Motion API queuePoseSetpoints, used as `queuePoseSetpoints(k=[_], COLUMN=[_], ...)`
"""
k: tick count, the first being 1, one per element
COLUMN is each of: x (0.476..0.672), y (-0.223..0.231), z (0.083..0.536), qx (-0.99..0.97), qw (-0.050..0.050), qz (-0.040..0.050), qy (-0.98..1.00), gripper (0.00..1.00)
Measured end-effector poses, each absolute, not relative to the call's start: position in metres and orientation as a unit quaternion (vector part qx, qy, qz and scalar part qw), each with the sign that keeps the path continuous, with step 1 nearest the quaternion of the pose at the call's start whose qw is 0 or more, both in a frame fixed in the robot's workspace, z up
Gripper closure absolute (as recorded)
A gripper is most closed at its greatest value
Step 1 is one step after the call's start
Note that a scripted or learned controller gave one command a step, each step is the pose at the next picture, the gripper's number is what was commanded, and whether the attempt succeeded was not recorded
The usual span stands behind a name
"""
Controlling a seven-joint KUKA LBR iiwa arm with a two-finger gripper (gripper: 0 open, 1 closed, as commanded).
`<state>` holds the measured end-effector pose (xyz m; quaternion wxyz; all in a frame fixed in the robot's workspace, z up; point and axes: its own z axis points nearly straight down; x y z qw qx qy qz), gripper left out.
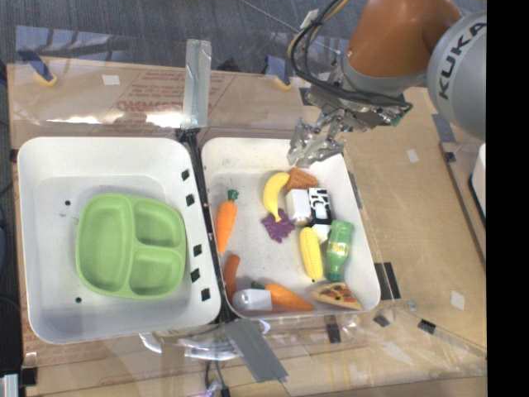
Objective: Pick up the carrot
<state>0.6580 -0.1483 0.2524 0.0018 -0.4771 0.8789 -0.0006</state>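
Orange carrot (pixel 226 224), green plate (pixel 131 244)

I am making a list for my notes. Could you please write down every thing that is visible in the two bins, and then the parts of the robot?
tray: 1, light green, with compartments, in the left bin
carrot: 1, orange with green top, right bin, near its left wall
second carrot: 1, orange, right bin, near front edge
banana: 1, yellow, right bin, upper middle
grapes: 1 bunch, purple, below the banana
corn: 1, yellow, right bin, centre right
bottle: 1, green, beside the corn
pizza slice: 1, front right corner
arm: 1, grey and orange, from the right
gripper: 1, over the right bin's back edge
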Motion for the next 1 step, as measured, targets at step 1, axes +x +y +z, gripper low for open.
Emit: queuePoseSetpoints(k=[1], x=[0.6576], y=[-0.1167], z=[0.2614], qx=[-0.470], qw=[0.001], qz=[0.0002], qy=[0.883], gripper=[1.00])
